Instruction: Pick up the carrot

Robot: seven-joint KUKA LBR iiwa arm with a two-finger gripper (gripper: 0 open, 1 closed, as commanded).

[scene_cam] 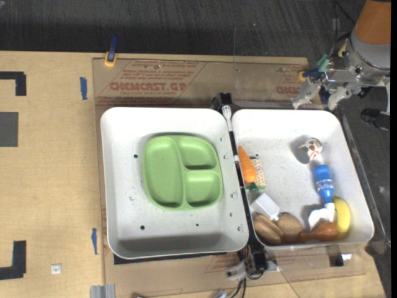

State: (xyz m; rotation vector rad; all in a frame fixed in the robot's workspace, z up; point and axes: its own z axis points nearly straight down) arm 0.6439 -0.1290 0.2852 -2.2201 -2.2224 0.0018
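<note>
camera view: carrot (247,166) in right bin (282,129)

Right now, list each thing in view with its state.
carrot: lying along right bin's left wall, not held
gripper: above right bin's far rim, holding nothing
green tray: flat in left bin, nothing in its compartments
blue bottle: lying down
banana: lying by right wall

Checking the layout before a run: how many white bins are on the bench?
2. The left shallow white bin holds a green divided plastic plate; the right shallow white bin holds an orange carrot among other items.
</note>
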